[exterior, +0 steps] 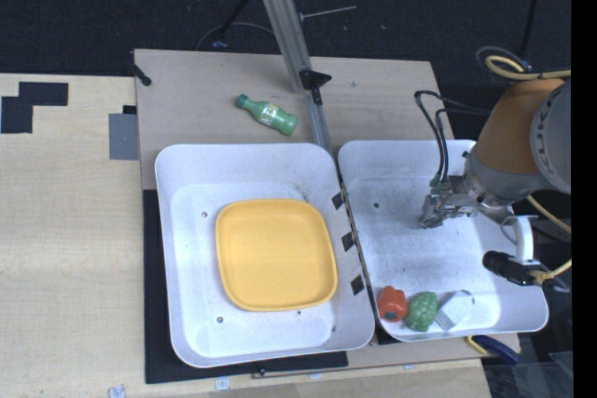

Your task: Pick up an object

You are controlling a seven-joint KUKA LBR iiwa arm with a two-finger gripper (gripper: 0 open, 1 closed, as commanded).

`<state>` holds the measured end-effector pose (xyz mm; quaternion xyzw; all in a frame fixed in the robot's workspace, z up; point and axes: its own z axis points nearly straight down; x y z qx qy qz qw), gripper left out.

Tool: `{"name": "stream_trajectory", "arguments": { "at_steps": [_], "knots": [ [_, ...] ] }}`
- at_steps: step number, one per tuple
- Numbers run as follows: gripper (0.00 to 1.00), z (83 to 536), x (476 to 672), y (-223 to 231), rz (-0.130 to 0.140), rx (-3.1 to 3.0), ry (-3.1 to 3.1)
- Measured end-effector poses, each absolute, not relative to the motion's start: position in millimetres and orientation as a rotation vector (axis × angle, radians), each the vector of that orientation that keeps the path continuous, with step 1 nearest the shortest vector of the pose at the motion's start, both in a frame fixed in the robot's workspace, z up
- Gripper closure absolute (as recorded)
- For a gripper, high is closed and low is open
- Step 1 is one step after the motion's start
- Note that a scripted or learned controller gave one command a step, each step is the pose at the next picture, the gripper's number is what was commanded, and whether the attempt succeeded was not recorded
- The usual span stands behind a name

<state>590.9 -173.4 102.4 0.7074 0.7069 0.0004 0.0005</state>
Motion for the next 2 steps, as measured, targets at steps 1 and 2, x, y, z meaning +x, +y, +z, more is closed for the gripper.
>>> {"name": "stream_trajectory", "arguments": {
  "at_steps": [1,2],
  "knots": [
    [1.00,162.0,586.3,-169.6,0.004,2.219,2.218],
    [1.00,219.6,595.5,-168.8,0.003,2.219,2.219]
  ]
}}
